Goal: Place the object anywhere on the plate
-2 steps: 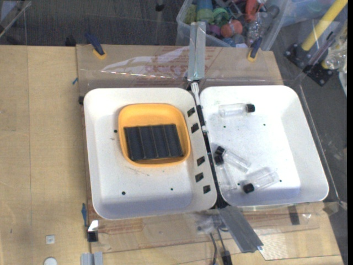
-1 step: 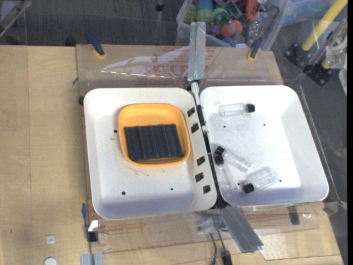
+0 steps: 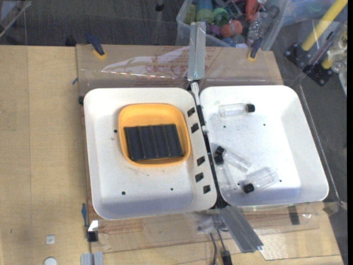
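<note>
Nearest the camera, at the six o'clock edge of the scene, a grey metal bracket (image 3: 241, 231) is seen fixed to the wooden surface (image 3: 38, 148), apparently so that the two bins are kept from sliding. Above it, the right bin (image 3: 287, 101) holds three clear vials with black caps. One vial (image 3: 236, 110) lies at the bin's twelve o'clock, one (image 3: 231, 159) lies by the divider at about eight o'clock, and one (image 3: 258, 180) lies at six o'clock, near the second but apart from it. All three are on their sides, which suggests they were dropped loosely as a supply to be picked from.

The left bin (image 3: 102, 192) carries an orange plate (image 3: 126, 115), set a little toward twelve o'clock of the bin's middle. A dark ribbed block (image 3: 154, 142) already lies flat on the plate, well within its rim. If this block is the task's object, the placement is judged complete; if a vial is meant, no step has been started.

The state of the end effector cannot be told from this view. At twelve o'clock, beyond the surface, a clear tub of coloured toys (image 3: 231, 10) is stored.
</note>
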Tool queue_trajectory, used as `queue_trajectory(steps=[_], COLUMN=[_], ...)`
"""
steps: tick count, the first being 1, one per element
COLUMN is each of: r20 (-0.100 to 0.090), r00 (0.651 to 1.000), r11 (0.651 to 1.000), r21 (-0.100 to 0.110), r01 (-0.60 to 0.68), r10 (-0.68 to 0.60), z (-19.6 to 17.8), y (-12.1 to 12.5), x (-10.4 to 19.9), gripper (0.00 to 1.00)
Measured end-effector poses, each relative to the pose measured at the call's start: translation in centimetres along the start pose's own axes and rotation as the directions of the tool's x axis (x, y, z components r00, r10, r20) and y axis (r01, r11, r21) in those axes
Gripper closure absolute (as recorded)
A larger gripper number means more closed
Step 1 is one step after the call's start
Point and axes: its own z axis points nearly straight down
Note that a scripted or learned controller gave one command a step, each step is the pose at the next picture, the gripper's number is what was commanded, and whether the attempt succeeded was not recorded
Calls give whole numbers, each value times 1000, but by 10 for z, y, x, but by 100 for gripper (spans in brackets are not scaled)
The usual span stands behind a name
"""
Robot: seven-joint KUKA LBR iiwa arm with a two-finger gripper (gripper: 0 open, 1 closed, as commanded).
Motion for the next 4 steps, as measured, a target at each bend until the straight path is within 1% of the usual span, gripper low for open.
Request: queue_trajectory(steps=[1, 2, 3, 4], r20=[1, 1, 1, 3], r00=[943, 953, 861, 614], r11=[943, 953, 861, 614], r21=[-1, -2, -2, -3], r01=[332, 302, 509, 789], r10=[-332, -302, -509, -789], z=[0, 0, 1, 1], y=[0, -1, 0, 0], x=[0, 3, 0, 0], gripper=[100, 100, 100, 100])
